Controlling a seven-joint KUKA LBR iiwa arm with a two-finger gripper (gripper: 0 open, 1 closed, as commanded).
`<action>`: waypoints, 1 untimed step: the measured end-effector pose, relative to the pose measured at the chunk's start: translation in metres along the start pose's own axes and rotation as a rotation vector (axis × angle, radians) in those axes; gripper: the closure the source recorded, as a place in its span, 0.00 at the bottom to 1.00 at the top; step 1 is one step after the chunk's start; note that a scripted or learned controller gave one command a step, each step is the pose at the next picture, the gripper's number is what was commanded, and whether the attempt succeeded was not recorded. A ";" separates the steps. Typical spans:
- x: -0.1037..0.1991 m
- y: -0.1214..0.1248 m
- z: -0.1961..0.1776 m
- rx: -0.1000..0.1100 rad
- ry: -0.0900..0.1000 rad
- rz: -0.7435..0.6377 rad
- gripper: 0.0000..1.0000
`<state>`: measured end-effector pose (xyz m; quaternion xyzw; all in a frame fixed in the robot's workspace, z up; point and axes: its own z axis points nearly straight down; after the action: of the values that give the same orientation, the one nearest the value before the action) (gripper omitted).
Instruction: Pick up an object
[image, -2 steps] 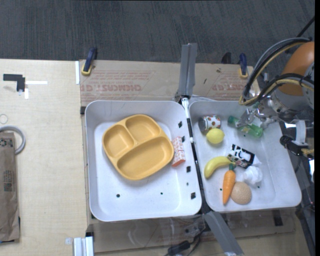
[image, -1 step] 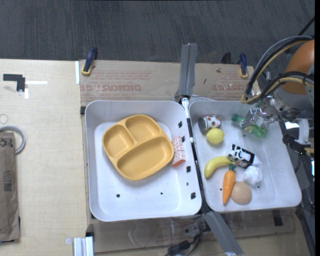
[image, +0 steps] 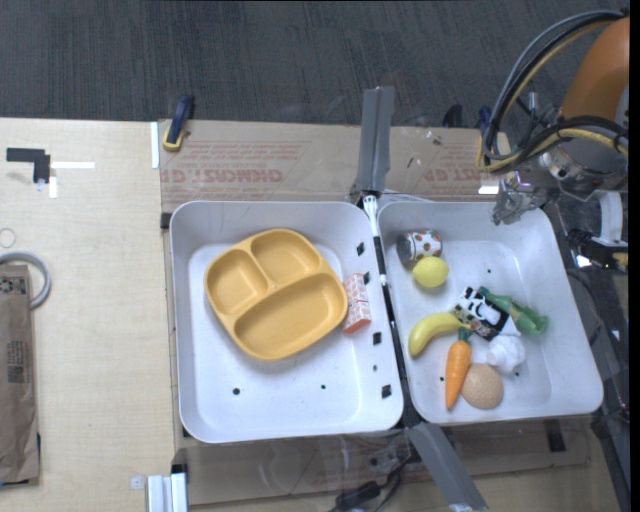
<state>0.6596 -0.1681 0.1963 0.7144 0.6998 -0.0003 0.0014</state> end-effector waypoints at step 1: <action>-0.016 0.000 0.067 0.000 0.000 -0.348 1.00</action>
<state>0.6592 -0.1840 0.1289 0.5823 0.8130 -0.0004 0.0011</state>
